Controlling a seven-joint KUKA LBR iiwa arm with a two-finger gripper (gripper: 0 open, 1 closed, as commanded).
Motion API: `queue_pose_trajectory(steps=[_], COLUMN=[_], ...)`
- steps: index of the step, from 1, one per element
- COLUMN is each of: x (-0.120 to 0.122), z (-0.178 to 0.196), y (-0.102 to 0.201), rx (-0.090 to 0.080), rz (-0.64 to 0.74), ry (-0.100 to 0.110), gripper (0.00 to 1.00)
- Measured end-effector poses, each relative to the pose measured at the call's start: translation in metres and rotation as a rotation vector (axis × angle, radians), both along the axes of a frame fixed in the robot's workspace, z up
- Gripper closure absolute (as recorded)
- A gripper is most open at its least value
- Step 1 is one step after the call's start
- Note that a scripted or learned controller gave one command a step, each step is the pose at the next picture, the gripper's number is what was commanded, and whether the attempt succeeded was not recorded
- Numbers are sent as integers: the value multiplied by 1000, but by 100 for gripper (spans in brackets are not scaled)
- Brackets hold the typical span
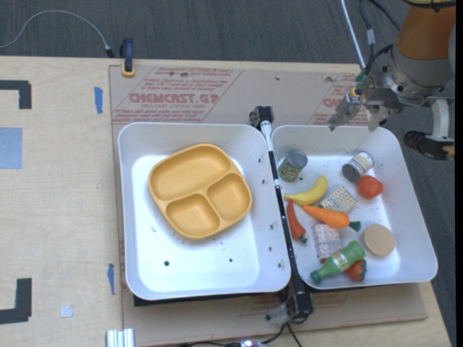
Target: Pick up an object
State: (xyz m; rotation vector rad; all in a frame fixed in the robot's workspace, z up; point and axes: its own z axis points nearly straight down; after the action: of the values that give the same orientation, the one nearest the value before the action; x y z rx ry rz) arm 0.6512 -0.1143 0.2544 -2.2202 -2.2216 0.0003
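Camera view: a single fixed station, set above the worktop (58, 194) and directed downward at a slant. The far edge of the worktop is placed toward the top of the frame, the near edge toward the bottom. Distance: moderate; both white bins are taken in whole, the left bin (137, 266) near centre, the right bin (412, 215) toward the right side. Dark floor is included along the top and at the right. The arm (427, 27) is admitted from the upper right corner, cropped by the frame edge.
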Motion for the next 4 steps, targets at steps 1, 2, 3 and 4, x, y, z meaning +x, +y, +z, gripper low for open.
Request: queue_pose_trajectory(steps=[1,2,3,4], x=[-102,-110,-112,-132], z=[-110,-145,-147,-160], y=[11,16,15,16], rx=[0,-1,-3,-1], rz=[-1,-1,0,-1], ry=[2,-3,-16,-3], gripper=[0,0,0,0])
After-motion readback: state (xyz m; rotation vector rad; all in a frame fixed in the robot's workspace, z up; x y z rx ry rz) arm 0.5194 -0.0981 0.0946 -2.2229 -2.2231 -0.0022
